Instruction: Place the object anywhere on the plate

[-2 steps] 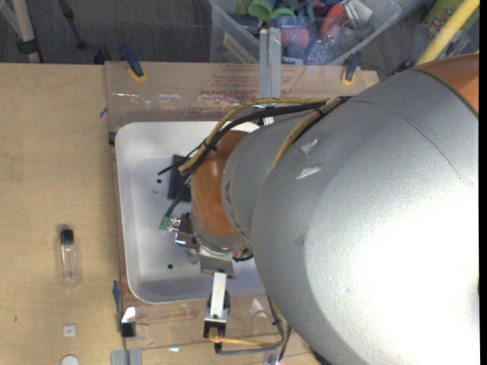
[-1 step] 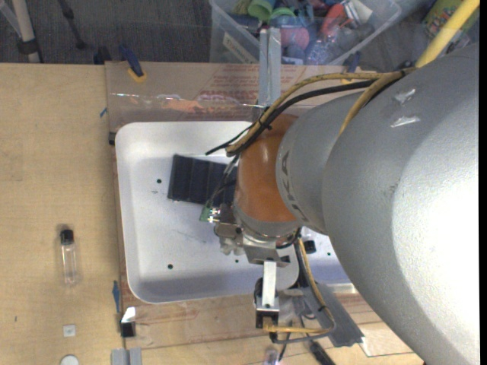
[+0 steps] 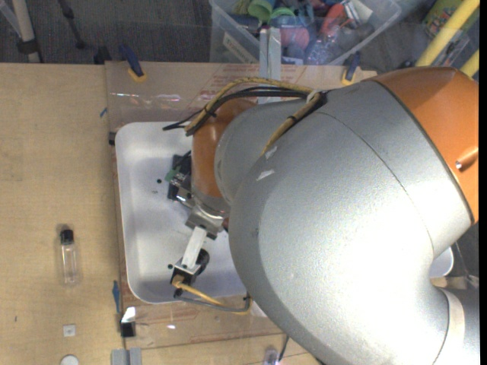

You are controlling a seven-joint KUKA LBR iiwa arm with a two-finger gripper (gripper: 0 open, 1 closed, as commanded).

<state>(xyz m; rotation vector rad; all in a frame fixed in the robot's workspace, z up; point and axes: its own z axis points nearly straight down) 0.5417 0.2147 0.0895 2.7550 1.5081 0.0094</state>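
Wooden bench (image 3: 46, 166), white bin (image 3: 141, 204), clear vial (image 3: 68, 255) at left, toy tub (image 3: 304, 14) behind, gripper (image 3: 180, 177) opening impossible to tell

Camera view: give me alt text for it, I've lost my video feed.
The grey arm with its orange band reaches in from the right over a white bin, covering most of it. A small clear vial sits on the bench left of the bin, and a clear tub of colourful items stands beyond the bench at the top.
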